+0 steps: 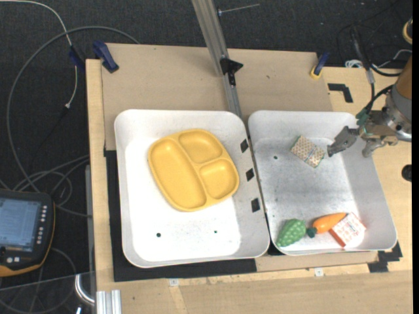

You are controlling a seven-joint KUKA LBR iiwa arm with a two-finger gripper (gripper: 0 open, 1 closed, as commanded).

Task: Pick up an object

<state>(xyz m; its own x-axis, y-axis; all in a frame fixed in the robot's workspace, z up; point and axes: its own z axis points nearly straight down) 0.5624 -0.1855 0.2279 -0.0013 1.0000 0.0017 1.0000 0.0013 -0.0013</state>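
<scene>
On my screen the wooden bench [196, 70] carries both bins. The arm leans in low over the right bin [366, 227]; its gripper [357, 143] hangs spread, holding nothing (patterned block [308, 151] lies just beside it).

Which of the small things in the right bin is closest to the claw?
The patterned square block, lying alone in the bin's upper part just left of the claw; the green toy, carrot and small box cluster at the bottom edge.

Divided plate [193, 169] in left bin [131, 241]; carrot [327, 222] in right bin [386, 231]
</scene>
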